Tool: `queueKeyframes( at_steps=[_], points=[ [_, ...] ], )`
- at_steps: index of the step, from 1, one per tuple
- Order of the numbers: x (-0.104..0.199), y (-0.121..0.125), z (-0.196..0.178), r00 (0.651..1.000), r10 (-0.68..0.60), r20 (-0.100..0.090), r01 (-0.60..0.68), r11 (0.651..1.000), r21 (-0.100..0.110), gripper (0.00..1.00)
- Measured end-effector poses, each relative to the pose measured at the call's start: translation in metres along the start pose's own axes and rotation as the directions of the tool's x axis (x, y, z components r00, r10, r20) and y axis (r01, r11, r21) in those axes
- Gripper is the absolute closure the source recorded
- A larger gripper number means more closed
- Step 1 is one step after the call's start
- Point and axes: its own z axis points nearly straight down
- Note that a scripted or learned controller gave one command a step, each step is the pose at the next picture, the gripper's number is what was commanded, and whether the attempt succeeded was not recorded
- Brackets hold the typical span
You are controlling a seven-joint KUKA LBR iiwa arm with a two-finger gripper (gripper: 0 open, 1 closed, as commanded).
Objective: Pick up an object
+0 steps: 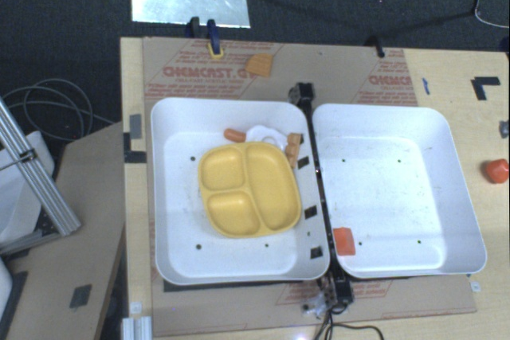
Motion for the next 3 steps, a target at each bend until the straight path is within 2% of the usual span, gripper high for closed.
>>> queueKeyframes(
  at_steps=[1, 2, 3],
  points=[
    [0.001, 0.0, 0.038, 1.0, 0.0, -0.002, 0.0, 1.0, 0.005, 0.0],
    [0.001, 0.0, 0.036, 1.0, -0.001, -0.001, 0.001, 1.0, 0.003, 0.0],
    [0.017, -0.001, 0.101, 1.0, -0.001, -0.004, 0.001, 1.0, 0.008, 0.0]
  ],
)
